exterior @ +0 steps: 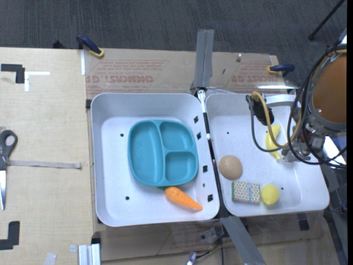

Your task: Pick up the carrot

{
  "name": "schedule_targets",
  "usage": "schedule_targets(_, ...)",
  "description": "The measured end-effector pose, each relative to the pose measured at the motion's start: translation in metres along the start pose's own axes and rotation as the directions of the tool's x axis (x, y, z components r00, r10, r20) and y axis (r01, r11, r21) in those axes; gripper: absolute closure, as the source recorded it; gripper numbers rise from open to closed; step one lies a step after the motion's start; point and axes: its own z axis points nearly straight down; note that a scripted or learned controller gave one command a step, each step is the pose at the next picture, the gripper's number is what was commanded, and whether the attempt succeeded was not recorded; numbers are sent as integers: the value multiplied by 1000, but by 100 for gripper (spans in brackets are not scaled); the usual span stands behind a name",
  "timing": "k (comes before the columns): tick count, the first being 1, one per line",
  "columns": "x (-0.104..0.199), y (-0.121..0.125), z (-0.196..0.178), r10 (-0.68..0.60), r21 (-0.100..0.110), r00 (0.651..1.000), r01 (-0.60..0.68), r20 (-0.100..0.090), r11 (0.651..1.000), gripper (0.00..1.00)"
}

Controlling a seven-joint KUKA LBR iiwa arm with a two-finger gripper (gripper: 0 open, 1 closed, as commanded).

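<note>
The orange carrot [183, 199] lies in the left bin [107, 164] near its front wall, just in front of the teal divided plate [164, 152]. It points toward the lower right and nothing touches it. My gripper [287, 154] hangs over the right side of the right bin [309, 200], wrapped in black cables, far to the right of the carrot. A yellow object [273, 136] lies partly hidden beside it.
The right bin also holds a tan egg-shaped ball [230, 167], a small patterned box [246, 192] and a yellow lemon [269, 194]. The bins meet at a central divider [206, 148]. Scissors [5, 148] lie on the bench at far left.
</note>
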Motion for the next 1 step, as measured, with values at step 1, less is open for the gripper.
schedule_targets(1,-1,94,0,0,1,1000,0,-6,1000,100)
